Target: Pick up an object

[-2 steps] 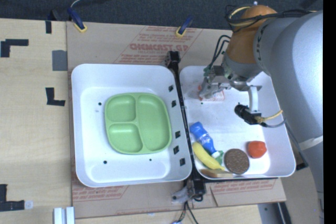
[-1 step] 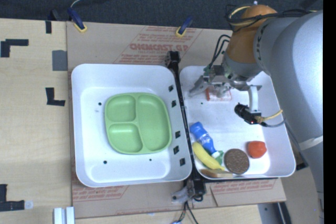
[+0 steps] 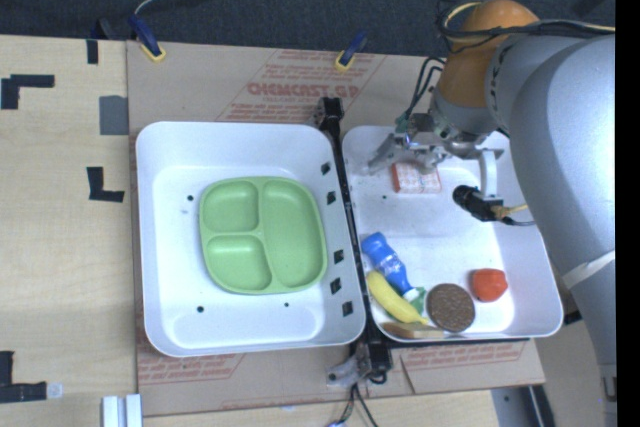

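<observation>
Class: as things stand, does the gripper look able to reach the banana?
Probably yes. The banana lies uncovered in the same bin as the gripper, though a blue bottle touches it.

overhead, slanted, facing both bins (image 3: 160,245)

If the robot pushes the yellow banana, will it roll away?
Probably not far. The banana is curved, so it would likely slide or pivot rather than roll. It also lies against the blue bottle and brown disc, which would probably block it.
</observation>
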You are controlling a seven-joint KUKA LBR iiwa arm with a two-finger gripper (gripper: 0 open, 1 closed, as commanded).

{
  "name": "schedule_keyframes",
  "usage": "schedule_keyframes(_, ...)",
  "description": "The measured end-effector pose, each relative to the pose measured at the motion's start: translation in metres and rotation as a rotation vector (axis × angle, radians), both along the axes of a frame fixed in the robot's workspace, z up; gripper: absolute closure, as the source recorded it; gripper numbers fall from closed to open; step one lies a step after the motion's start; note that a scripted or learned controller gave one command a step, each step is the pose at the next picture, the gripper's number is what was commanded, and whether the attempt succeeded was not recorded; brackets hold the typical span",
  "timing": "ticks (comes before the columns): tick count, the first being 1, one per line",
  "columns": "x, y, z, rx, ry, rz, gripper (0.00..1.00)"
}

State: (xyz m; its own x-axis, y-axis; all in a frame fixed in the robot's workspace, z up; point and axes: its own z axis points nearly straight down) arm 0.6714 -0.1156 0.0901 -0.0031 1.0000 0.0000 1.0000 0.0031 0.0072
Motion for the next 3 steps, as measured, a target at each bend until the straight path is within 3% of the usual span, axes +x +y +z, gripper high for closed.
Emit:
schedule_keyframes(1,0.001,-0.001,0.012,-0.007,-0.006,0.002,1.00)
schedule_keyframes(2,0.002,-0.001,0.012,-0.007,-0.008,0.002,0.00)
schedule_keyframes(3,0.002,-0.012,0.001,-0.001,-0.008,0.001,0.00)
